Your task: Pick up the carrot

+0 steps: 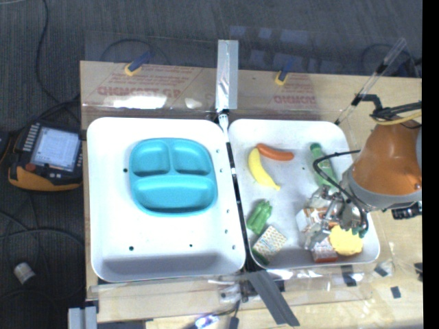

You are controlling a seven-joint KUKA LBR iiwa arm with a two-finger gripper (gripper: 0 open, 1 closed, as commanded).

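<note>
The carrot (275,153) is a small orange stick lying across the far middle of the right bin (288,130), just above a yellow banana (262,169). My gripper (330,216) hangs low over the near right part of that bin, well to the right of and nearer than the carrot. It sits among small items: a yellow toy (345,241) and a red-and-white piece (324,253) lie just below it. Nothing orange shows at the gripper.
A blue divided plate (173,174) lies in the left bin (110,252). A green vegetable (259,216), a checkered packet (269,242) and a green bottle-like object (319,162) also lie in the right bin. The arm's orange band (391,160) overhangs the bin's right edge.
</note>
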